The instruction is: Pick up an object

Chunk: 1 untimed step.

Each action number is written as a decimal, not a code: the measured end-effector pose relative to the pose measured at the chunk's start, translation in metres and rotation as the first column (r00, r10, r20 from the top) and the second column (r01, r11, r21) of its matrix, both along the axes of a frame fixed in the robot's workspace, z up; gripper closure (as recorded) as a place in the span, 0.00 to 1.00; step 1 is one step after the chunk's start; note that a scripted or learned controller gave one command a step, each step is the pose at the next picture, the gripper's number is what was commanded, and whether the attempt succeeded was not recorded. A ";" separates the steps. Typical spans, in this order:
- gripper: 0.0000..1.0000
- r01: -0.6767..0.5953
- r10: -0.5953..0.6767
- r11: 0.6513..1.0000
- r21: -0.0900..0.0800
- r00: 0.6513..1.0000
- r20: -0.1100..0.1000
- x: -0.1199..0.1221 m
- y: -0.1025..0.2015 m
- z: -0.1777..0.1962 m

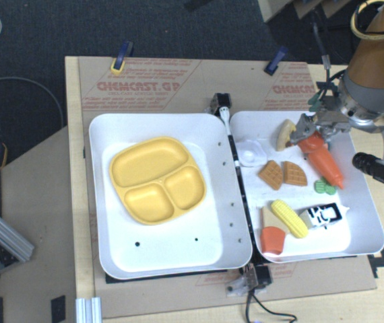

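Nearest us in the right bin [370, 224], a red cup [273, 239], the corn [290, 219] and a black-and-white block [323, 214] lie untouched, with two waffle pieces [283, 173] just behind. Further back the end effector [311, 130] is down at the top of the carrot [325, 160], which rests on the bin floor. Whether it's clenched or released, I cannot tell, so nothing counts as picked yet: grasp and lift remain.
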State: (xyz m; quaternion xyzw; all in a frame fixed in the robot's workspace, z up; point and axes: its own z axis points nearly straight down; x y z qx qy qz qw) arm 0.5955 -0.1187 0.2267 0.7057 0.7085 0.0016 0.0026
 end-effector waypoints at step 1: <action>1.00 -0.001 0.001 1.000 0.000 1.000 0.001 0.059 0.022 -0.004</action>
